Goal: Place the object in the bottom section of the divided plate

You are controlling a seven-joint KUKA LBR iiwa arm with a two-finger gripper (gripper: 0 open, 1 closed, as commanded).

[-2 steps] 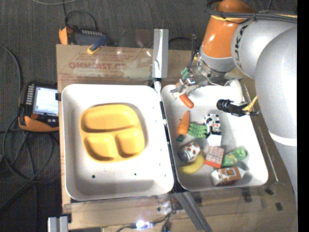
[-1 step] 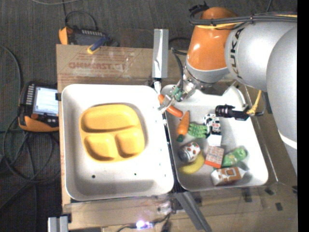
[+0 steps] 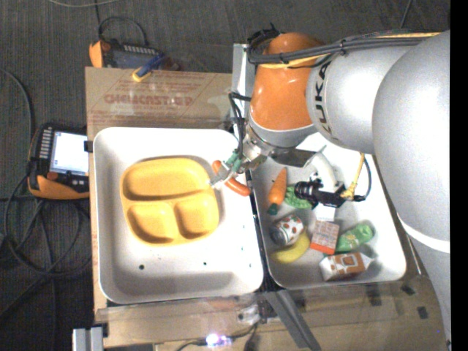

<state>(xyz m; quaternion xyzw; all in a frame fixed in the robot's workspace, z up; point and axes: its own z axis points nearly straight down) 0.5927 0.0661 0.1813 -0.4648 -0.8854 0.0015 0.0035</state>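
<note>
Two shallow white bins sit side by side on the bench. Left bin (image 3: 110,269) holds a yellow divided plate (image 3: 172,198), three sections, set toward the upper left; bare white floor remains below it and along the right wall. Gripper (image 3: 232,168) hangs at the plate's right rim, close to the wall between the bins, little clearance there. An orange hot-dog-like toy (image 3: 235,186) lies between the fingers, one end near the plate's edge; it appears gripped, the fingers narrow on it. The plate's sections hold nothing visible. Grey arm (image 3: 395,101) with orange band (image 3: 281,86) covers much of the right bin (image 3: 395,265). Right bin clutter: carrot (image 3: 277,188), green toy (image 3: 298,197), small can (image 3: 288,229), banana (image 3: 291,251), red packet (image 3: 325,236), small carton (image 3: 342,266), green pouch (image 3: 356,234). Brown cardboard (image 3: 161,97) lies under the left bin. Dark carpet with cables; an orange handheld controller (image 3: 60,161) sits left of the bench.
</note>
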